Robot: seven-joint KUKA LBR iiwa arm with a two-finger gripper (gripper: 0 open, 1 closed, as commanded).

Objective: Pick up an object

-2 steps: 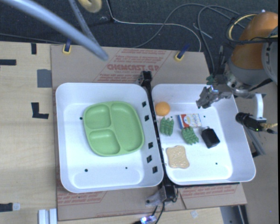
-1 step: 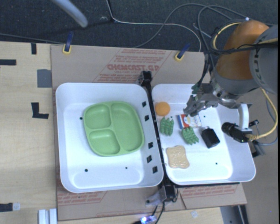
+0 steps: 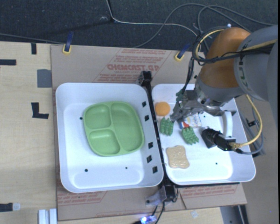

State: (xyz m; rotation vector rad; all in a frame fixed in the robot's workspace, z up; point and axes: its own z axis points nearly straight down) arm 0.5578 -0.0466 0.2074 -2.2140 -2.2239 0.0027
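Over the right bin [image 3: 245,174], the gripper [image 3: 183,113] hovers low among the toys, whether apart or together I cannot tell, so nothing looks lifted yet: a green piece [image 3: 166,126] lies at its 7 o'clock, an orange ball [image 3: 162,108] at 9 o'clock.

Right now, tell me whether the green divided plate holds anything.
Empty: the green divided plate lies flat in the left bin, its three compartments bare.

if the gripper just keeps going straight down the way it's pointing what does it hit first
Most likely the left green toy: the gripper points down and left toward it in the right bin. The orange ball lies close beside that line, and depth is hard to judge from this slant.
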